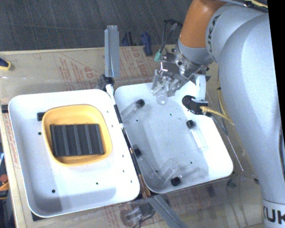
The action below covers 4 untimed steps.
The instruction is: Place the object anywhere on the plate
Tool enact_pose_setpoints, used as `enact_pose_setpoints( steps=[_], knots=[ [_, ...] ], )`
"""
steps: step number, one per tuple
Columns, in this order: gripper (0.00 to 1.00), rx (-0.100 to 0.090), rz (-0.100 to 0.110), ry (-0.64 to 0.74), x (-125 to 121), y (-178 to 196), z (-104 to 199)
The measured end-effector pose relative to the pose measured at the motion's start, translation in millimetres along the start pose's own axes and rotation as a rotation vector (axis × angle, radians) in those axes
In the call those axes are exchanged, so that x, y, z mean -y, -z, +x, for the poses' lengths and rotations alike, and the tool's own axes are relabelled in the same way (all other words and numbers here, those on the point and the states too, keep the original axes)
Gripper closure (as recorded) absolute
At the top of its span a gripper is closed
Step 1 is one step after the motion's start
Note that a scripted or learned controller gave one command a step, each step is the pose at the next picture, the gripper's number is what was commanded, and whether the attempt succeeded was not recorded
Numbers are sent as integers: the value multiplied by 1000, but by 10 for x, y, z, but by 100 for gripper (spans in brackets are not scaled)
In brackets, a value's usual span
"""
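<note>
Clear plastic, these black-capped tubes [198, 136] in the right bin [218, 166]: light, stiff, slippery, so I'd pinch one mid-barrel. Whether my fingers [163, 88] are open, I cannot tell; the yellow plate [74, 112] waits in the left bin.

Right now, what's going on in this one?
A grey KUKA arm reaches in from the right, its pincer hanging over the far edge of the right bin. Several clear, black-capped objects lie scattered there, such as one near the far left corner and another at the right side. The yellow plate, with a dark ribbed insert, sits in the left bin. Nothing has been placed on it yet.
</note>
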<state>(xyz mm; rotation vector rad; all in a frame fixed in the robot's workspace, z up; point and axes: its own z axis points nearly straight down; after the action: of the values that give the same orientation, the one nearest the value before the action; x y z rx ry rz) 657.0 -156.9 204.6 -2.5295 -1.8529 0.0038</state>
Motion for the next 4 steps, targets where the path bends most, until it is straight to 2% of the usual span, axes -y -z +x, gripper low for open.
enact_pose_setpoints(
  steps=[1, 2, 3, 4],
  knots=[
    [100, 2, -2, 169, 191, -176, 589],
    [100, 3, -4, 360, 375, 171, 1170],
    [100, 3, -2, 441, 657, -140, 1309],
    [0, 4, -2, 441, 656, -138, 1309]
  ],
)
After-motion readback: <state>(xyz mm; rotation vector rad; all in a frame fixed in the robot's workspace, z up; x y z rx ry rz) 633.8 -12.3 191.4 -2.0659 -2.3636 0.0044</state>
